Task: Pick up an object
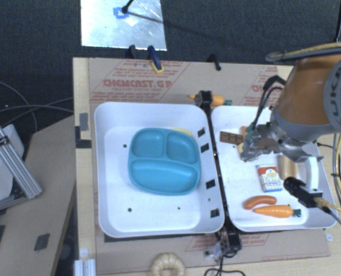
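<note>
White plastic makes up the two shallow bins, which sit side by side on a brown printed cardboard sheet (141, 79) covering the bench. The left bin (110, 171) holds a blue divided plate (161, 160) with three compartments, lying flat near the bin's middle and reaching toward its far right corner. A sliver of something pale yellow shows at the plate's far edge.

The grey arm (314, 96), with its orange band, comes in from the right and hangs over the right bin (233, 174). Its gripper (249, 152) is low over the far-middle part of that bin. From this angle I cannot tell whether it is open or closed, or whether it has hold of anything.

The loose objects all lie in the right bin. A flat brown block (230, 137) is just left of the gripper, though contact cannot be judged. A small red-and-white box (269, 178) lies nearer the camera, to the gripper's right. Along the near wall, an orange-red sausage (260, 202) lies just beside a carrot (272, 211), whose green end points right.
</note>
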